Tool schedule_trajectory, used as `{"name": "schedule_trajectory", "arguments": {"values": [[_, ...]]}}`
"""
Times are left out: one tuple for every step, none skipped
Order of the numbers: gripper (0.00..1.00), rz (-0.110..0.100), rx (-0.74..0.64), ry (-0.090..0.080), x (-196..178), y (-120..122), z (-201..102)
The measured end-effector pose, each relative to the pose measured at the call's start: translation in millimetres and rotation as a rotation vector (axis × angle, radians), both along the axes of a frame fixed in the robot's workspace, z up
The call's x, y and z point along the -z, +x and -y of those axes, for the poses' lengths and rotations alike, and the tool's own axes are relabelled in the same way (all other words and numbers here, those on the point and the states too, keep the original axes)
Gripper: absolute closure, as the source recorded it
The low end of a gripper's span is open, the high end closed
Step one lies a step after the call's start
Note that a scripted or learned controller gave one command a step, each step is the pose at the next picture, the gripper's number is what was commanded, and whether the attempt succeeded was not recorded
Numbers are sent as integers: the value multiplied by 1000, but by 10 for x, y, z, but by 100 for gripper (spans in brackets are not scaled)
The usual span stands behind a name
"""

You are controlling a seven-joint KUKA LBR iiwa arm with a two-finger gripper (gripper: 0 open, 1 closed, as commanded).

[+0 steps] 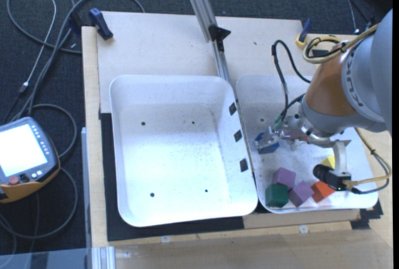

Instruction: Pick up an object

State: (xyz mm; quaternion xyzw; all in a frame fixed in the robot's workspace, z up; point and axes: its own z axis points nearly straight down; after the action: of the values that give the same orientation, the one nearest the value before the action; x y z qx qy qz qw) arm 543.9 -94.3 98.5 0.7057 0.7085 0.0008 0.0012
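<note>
Down in the right bin [249, 96], the end effector [272, 137] sits over a blue object [268, 147]; whether it is apart or together cannot be told. Nearer lie a purple block [285, 177], green block [277, 195] and orange block [322, 190].

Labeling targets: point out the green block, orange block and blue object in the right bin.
green block [277, 195], camera view, top face
orange block [322, 190], camera view, top face
blue object [268, 146], camera view, its middle
</note>
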Motion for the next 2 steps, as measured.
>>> {"name": "schedule_trajectory", "arguments": {"values": [[100, -1, 1, 0, -117, -14, 6], [0, -3, 0, 0, -112, -16, 6]]}}
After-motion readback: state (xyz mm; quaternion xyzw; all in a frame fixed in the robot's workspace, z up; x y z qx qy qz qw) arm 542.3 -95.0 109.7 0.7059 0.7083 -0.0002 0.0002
